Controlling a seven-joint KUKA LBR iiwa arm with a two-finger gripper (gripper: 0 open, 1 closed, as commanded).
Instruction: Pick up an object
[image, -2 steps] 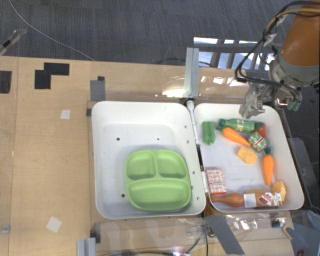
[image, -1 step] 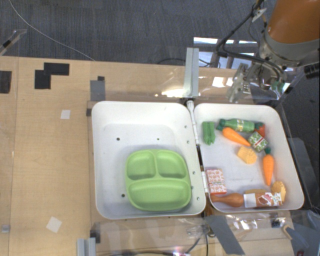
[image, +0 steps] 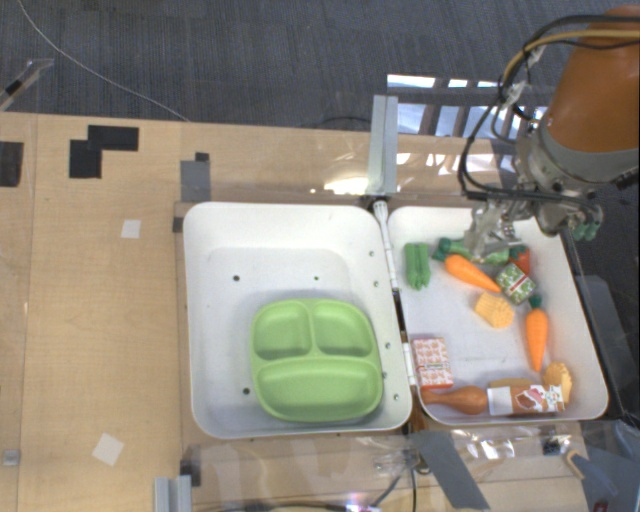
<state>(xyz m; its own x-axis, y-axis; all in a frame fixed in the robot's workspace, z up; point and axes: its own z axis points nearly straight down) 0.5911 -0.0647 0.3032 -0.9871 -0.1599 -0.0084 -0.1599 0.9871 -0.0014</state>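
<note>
1. A wooden bench (image: 90, 330) carries two shallow white bins side by side. The left bin (image: 230, 240) holds a green divided plate (image: 315, 360) toward its 6 o'clock edge.

2. The right bin (image: 590, 380) holds a scatter of toy food. A green pepper (image: 416, 266) lies at its 10 o'clock, close to the wall shared with the left bin.

3. A carrot (image: 470, 272) lies slantwise near the bin's 12 o'clock, its leafy green end pointing to 10 o'clock. Just beside it, toward 4 o'clock, sits a small red and green carton (image: 517, 283).

4. A yellow wedge of cheese (image: 494, 310) sits near the bin's middle. A second carrot (image: 537, 338) lies upright in the view at 3 o'clock.

5. A red and white box (image: 432, 361) rests at 8 o'clock. Along the 6 o'clock edge lie a brown squash-like piece (image: 462, 400), a red labelled bottle (image: 530, 398) and a small bread roll (image: 558, 380).

6. The grey arm with its orange band (image: 598, 90) reaches in from 2 o'clock. Its gripper (image: 495, 235) hangs at the bin's 12 o'clock edge, directly over the first carrot's leafy end and near the carton.

7. I cannot tell from here whether the hand is open or closed, nor whether anything sits in it.
</note>
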